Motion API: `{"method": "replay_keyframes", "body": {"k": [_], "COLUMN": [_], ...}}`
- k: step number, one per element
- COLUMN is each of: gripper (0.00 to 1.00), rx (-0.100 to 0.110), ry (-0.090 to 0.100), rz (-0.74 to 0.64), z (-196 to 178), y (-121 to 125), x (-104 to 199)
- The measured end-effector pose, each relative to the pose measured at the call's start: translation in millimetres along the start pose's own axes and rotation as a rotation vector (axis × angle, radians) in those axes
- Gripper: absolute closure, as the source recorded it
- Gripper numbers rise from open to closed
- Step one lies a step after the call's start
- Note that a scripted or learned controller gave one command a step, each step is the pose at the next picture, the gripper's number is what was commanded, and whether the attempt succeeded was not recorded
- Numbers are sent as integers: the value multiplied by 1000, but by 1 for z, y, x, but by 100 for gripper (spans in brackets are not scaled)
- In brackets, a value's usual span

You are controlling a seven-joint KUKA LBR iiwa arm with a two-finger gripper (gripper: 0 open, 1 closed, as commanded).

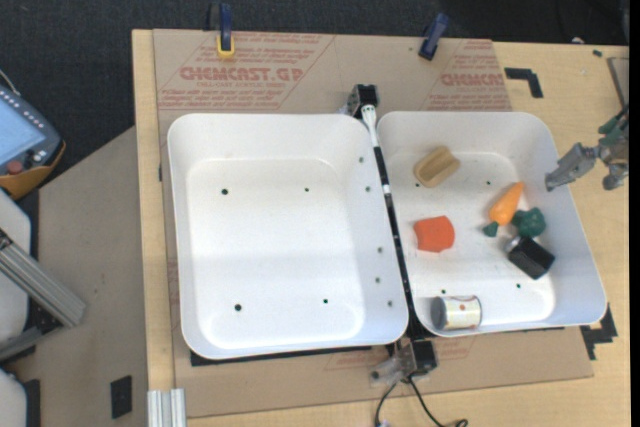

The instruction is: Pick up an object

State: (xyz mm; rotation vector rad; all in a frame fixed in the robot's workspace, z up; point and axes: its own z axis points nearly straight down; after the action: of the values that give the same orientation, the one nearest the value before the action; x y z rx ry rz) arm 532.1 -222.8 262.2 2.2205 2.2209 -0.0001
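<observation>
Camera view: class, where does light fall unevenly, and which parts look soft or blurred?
Camera view: the left bin has a brighter band across its far floor and a greyer near half; the tool at the right edge looks soft; small objects in the right bin cast faint shadows.

two white bins (270, 140) on the worktop (300, 55). one tan block (436, 166), one orange block (434, 234), one carrot (506, 203), one green piece (529, 221), one black block (531, 258), one silver can (459, 312). two blue clamps (224, 28).

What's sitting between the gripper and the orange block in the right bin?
In the camera view, the carrot-shaped toy lies between the gripper and the orange block; otherwise bare bin floor.
</observation>
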Motion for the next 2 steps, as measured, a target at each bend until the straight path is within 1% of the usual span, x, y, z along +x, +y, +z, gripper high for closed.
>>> {"method": "replay_keyframes", "body": {"k": [1,2], "gripper": [0,0], "rx": [-1,8], "ry": [-1,6], "rz": [-3,0], "z": [57,184], "y": [52,32], "x": [-1,12]}}
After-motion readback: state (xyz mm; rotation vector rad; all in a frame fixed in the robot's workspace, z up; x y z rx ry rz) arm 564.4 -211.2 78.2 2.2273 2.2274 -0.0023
